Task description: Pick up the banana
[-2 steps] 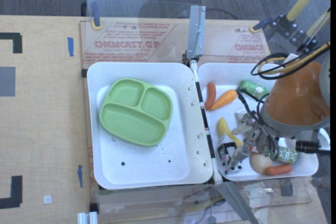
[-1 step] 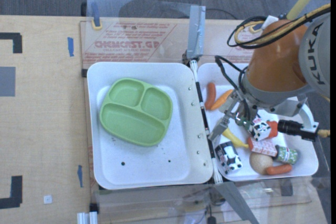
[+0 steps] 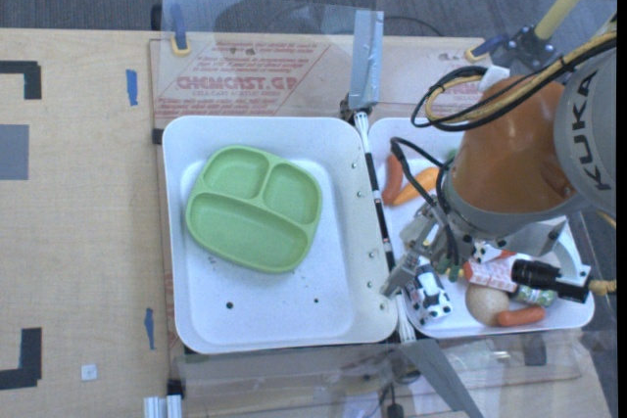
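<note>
Grey pincer (image 3: 416, 261) hangs low at the right bin's (image 3: 580, 313) left edge, whether released or clenched I cannot tell. This reads as the reach step. No banana can be made out; the arm (image 3: 509, 152) covers much of the bin, so locating it comes next.

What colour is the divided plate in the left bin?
Light green divided plate, clearest in the camera view.

Plate (image 3: 257, 209) light green; bins (image 3: 269, 323) white; carrot (image 3: 395, 177) seemingly orange.
</note>
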Robot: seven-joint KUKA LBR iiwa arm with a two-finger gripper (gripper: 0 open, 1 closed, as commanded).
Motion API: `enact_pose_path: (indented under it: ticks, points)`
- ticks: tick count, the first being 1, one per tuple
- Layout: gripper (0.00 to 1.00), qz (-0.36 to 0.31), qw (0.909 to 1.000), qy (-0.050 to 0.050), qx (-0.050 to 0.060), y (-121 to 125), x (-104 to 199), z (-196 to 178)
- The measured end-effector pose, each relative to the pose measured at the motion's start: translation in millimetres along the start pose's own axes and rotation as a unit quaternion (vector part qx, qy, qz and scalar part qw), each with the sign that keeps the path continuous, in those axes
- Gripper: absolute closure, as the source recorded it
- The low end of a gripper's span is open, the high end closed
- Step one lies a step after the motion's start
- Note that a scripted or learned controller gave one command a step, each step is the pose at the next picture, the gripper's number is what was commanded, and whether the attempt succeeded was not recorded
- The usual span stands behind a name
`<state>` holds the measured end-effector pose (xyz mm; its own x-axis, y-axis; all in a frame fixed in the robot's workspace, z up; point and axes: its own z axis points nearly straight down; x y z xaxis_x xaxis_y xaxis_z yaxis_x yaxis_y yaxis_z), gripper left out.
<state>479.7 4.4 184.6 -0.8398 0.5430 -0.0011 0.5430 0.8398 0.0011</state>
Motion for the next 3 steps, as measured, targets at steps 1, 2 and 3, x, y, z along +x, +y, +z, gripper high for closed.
enact_pose_path:
  ticks: [1, 2, 3]
  points:
    - [0.0, 0.019, 0.9998, -0.002, -0.001, 8.8, -16.4, -0.1]
    - [0.0, 0.002, 1.0, -0.001, 0.0, -6.5, -23.2, -0.2]
    - [0.0, -0.001, 1.0, -0.002, -0.001, 1.2, -46.3, -0.4]
